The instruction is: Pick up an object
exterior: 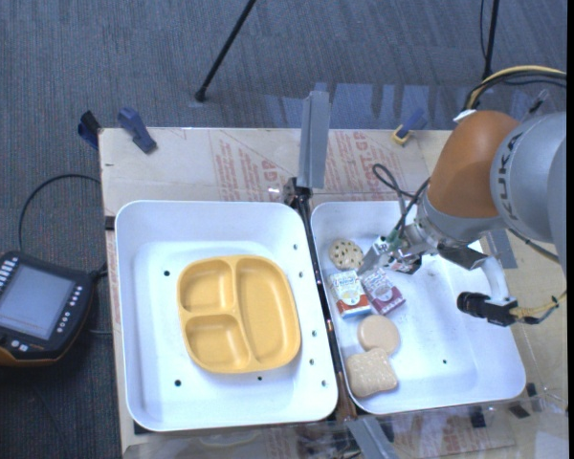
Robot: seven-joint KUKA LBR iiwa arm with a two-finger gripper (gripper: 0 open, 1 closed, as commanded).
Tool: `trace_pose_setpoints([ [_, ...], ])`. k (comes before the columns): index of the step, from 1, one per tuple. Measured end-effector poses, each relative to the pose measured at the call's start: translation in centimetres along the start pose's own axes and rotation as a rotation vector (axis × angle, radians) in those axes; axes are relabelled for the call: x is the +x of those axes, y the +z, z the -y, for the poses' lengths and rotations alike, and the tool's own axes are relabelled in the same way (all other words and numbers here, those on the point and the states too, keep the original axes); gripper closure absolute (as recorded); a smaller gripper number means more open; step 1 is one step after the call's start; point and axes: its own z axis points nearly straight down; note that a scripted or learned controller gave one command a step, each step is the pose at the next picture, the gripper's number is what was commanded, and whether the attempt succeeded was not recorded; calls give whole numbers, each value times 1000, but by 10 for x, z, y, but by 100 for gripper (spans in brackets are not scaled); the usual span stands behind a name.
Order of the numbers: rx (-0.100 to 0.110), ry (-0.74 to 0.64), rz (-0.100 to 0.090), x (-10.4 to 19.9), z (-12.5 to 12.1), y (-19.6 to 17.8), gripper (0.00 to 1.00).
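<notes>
The hand [383, 258] is lowered just above the red packet [386, 295] in the right bin [478, 366]; whether it is open cannot be told. The flat, glossy packet could slip away, being crowded by the white packet [350, 292] beside it. Below lie a smooth round biscuit [379, 334] and rough toast [371, 373].

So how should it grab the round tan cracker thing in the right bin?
Take the round tan cracker from straight above, by two opposite edges. It lies flat. Close the end effector along the left-right line, since the toast-like slice sits close below and packets just above.
</notes>
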Motion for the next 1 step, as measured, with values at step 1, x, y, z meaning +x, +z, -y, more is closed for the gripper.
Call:
trace_pose_setpoints([
  [1,1,-74,-1,21,32,15,0],
])
